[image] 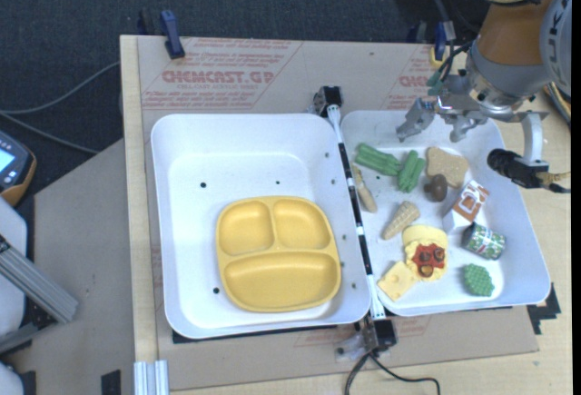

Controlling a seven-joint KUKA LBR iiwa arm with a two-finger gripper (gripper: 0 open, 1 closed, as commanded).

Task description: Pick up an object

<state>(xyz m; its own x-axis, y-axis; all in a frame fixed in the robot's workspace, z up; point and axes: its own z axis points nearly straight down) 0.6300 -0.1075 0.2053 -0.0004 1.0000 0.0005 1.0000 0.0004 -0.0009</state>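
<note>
At the upper right of the frame, the gripper (438,123) hangs over the far edge of the right bin (526,271), its 2 fingers spread and holding nothing. Toy foods (427,212) lie below it. A yellow plate (277,252) sits in the left bin (182,202).
</note>
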